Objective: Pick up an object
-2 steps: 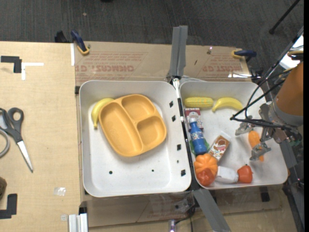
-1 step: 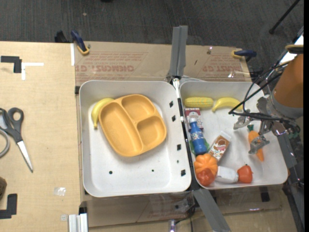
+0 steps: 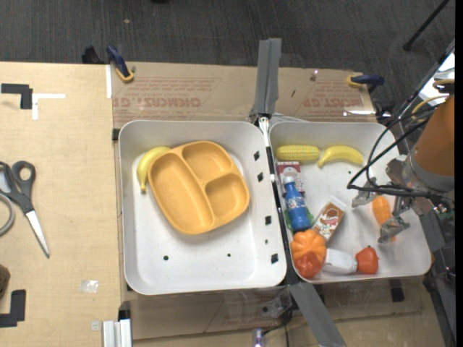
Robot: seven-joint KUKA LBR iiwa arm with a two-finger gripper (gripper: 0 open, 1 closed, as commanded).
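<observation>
Hovering pincer (image 3: 388, 217) touches a small orange carrot (image 3: 381, 210).

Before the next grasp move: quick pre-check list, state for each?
1. Gripper over the right bin: ok, it sits above the bin's right side.
2. Target near the fingers: ok, a small orange piece lies right beside the gripper.
3. Object held between the fingers: not ok, nothing shows there.
4. Finger opening: cannot tell, cables and wrist hardware clutter that spot.
5. Neighbours crowding the target: ok, the tomato and the snack packet lie apart from it.
6. Left bin contents out of the way: ok, the yellow divided plate and a banana stay across the divider.
</observation>
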